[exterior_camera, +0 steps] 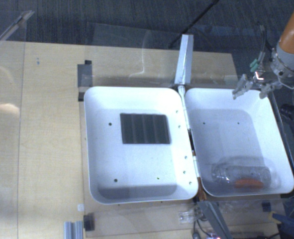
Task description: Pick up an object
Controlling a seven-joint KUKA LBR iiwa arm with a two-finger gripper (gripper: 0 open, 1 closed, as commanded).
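Right bin (221,114) holds a clear bottle (240,175); left bin (99,133) a dark panel (145,129).

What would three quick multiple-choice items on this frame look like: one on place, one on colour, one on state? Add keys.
1. Where does the clear bottle lie?
A. left bin, on the dark panel
B. right bin, near corner
C. on the bench outside the bins

2. What colour is the panel in the left bin?
A. dark grey
B. orange
C. green

3. How does the bottle rest?
A. upright
B. on its side
C. lifted in the gripper

Key:
1 B: the bottle sits low in the right bin, near its front wall.
2 A: the ribbed panel in the left bin is dark grey.
3 B: it lies lengthwise on the bin floor, while the gripper is up at the far rim.
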